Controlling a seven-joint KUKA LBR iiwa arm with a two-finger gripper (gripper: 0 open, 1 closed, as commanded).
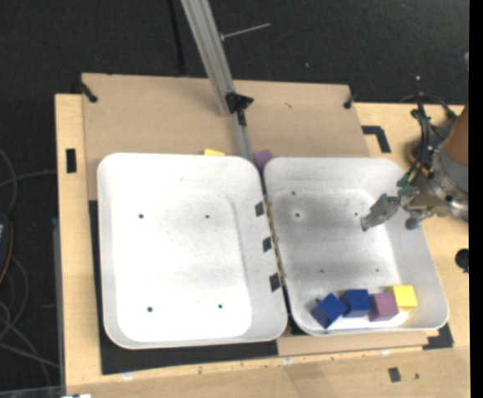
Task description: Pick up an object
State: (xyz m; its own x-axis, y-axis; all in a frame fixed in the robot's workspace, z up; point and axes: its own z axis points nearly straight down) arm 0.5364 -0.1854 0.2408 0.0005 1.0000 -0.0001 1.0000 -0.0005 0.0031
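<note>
Camera view | claw (384, 212) seen above right white bin (324, 247), finger state cannot be told | four small blocks, nearest the yellow cube (404, 296), lie in a row toward the bin's near edge.

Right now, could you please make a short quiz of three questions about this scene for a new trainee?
1. True or false: the tool hangs over the left bin.
2. Which block lies farthest right in the row at the right bin's near edge? A) dark blue block B) purple block C) yellow block
3. How many blocks lie in that row?

Key: 1 false, it is over the right bin. 2 C. 3 four, counting the blue block.
</note>
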